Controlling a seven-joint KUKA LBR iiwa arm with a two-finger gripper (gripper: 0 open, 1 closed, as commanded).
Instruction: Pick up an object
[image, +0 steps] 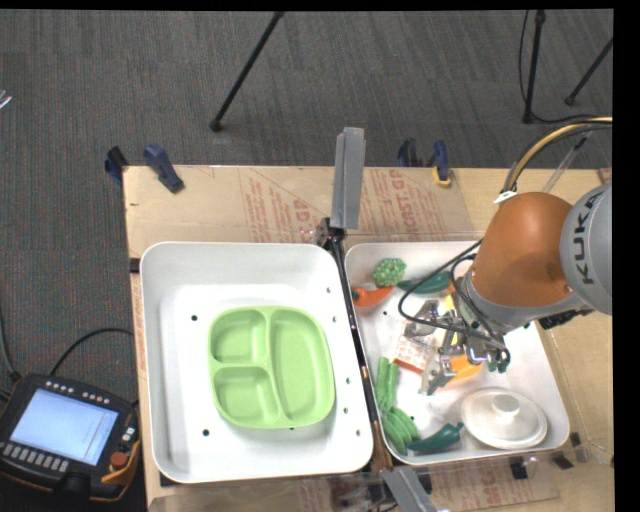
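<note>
A brown cardboard-covered tabletop (250, 200) is seen carrying two shallow white plastic bins side by side. The left white bin (170, 300) is occupied by a light green three-compartment plastic tray (271, 367), laid flat near its middle. The right white bin (545, 375) is entered from the right by the grey arm with a rounded orange band (525, 250) above the wrist. The metal two-finger claw (455, 352) is lowered into the middle of the right bin, over a small orange-and-white packet (408, 356) and just beside an orange toy piece (466, 371); whether its fingers are spread or closed cannot be told, and nothing is seen gripped. A round white lidded dish (503, 417) is placed at the bin's near right corner. Green toy bean pods (396, 418) are lying along the near left side. A small green broccoli toy (389, 270) and an orange carrot toy (368, 295) are set near the far left corner.
</note>
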